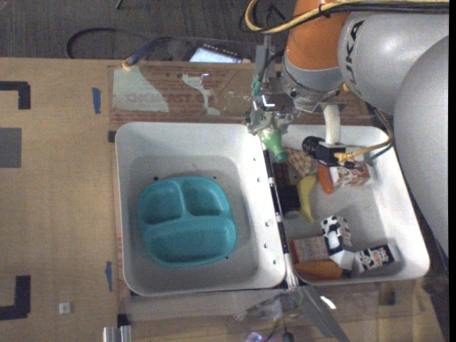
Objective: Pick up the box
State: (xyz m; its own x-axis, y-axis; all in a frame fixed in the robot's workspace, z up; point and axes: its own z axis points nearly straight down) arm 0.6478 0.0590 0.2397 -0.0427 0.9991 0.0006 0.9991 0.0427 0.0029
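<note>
Up at the top of the right-hand white plastic bin (410, 191), my grey arm with the orange band (335, 20) comes in from the upper right, and the two-finger gripper (267, 123) sits right over the ridge between the two bins. I cannot tell from this angle what the gripping end is doing; the metal bracketry hides it, and a green bottle-shaped object (273, 146) pokes out just beneath, too tangled in for me to call it held.

Now the target. I read the small red-and-white carton box (351, 174) as my box, lying in the upper middle of the right bin, just beside an orange carrot-like piece (325, 179). It is to the right of the gripper and a little lower in the frame, long axis running roughly left to right. A second candidate, the flat brown rectangular box (309, 249), lies near the bin's bottom edge, well apart from the gripper, beside a cow-patterned black-and-white carton (335, 231).

Left bin (142, 148): a teal divided plastic tray (187, 220), not my concern.

So my judgement: I need to shift rightward and slightly down-frame before descending.
</note>
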